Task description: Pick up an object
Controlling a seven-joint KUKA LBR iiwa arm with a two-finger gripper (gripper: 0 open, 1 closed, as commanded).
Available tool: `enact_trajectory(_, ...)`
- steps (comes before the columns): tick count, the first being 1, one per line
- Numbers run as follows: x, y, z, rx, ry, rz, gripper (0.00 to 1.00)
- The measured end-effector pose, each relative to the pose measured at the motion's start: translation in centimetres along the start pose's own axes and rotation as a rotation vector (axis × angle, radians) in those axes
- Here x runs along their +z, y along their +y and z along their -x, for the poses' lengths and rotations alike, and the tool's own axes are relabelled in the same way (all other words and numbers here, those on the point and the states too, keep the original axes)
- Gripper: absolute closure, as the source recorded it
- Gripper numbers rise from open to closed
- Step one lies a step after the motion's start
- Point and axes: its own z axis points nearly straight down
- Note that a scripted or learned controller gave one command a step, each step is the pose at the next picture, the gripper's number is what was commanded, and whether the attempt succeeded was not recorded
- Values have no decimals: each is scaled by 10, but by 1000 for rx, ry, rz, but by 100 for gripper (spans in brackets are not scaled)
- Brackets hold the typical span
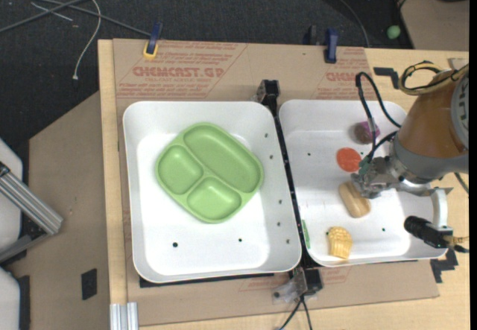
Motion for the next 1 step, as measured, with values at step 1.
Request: enact_trajectory(1,16,0,0,1,-1,3,0)
